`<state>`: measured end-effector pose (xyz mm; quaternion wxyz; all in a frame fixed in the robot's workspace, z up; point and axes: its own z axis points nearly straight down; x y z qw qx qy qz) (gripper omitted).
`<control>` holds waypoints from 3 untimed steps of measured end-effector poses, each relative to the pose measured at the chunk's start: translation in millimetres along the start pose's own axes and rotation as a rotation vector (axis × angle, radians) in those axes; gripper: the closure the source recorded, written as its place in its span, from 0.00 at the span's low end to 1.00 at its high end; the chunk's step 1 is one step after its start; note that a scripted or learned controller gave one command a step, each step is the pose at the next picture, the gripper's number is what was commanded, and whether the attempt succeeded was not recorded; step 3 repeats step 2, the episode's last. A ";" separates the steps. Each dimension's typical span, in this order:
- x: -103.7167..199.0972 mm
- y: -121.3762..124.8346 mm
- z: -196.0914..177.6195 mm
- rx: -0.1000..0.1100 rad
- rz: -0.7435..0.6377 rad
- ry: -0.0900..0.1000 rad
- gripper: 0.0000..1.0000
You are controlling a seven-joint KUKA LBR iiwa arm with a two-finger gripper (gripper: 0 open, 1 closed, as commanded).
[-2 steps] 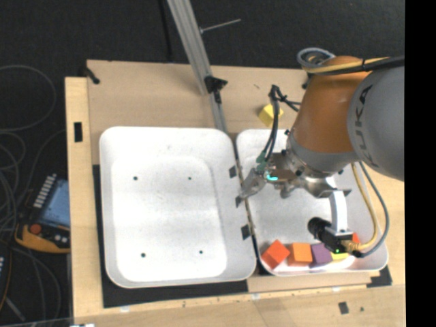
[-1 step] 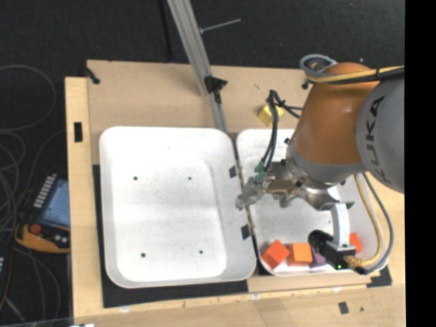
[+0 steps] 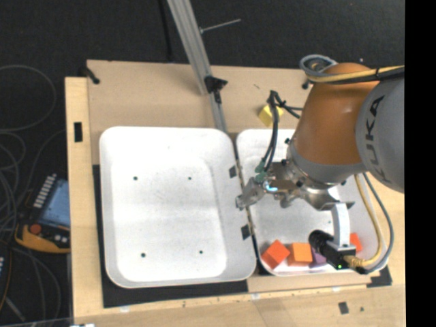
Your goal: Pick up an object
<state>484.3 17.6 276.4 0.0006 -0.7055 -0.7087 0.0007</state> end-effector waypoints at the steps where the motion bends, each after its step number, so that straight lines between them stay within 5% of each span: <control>1: -7.5 34.2 84.2 0.004 0.006 -0.002 0.00; 2: 45.6 45.4 80.2 -0.002 -0.003 0.002 0.00; 3: 45.6 45.4 80.2 -0.002 -0.003 0.002 0.00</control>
